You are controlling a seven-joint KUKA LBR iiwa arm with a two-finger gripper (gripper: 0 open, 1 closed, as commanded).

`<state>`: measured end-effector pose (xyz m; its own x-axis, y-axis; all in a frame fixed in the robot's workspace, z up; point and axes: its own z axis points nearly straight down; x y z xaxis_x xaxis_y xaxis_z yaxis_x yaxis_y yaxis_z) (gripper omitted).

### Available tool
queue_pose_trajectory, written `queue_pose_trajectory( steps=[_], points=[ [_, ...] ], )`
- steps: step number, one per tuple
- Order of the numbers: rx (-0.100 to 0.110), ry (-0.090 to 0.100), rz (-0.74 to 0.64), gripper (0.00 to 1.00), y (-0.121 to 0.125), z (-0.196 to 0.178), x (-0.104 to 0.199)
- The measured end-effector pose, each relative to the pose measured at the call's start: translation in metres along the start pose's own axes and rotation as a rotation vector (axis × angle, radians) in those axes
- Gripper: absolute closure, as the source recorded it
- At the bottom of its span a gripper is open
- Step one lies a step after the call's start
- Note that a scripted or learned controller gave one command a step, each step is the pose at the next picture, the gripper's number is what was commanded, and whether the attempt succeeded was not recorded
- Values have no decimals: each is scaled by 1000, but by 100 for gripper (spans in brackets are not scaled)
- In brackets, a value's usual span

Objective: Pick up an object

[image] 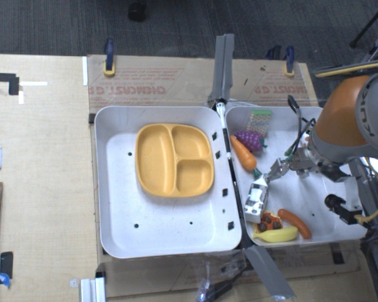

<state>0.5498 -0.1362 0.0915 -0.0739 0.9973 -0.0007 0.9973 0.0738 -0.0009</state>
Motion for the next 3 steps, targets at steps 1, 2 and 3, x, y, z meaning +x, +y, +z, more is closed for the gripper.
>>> queue_pose_trajectory(
  steps=[1, 2, 3],
  points=[
    [-1, -3, -2, 0, -68, -1, 37],
    [-1, -3, -2, 0, -68, -1, 37],
    [1, 0, 226, 0, -16, -20, 15]
  ],
)
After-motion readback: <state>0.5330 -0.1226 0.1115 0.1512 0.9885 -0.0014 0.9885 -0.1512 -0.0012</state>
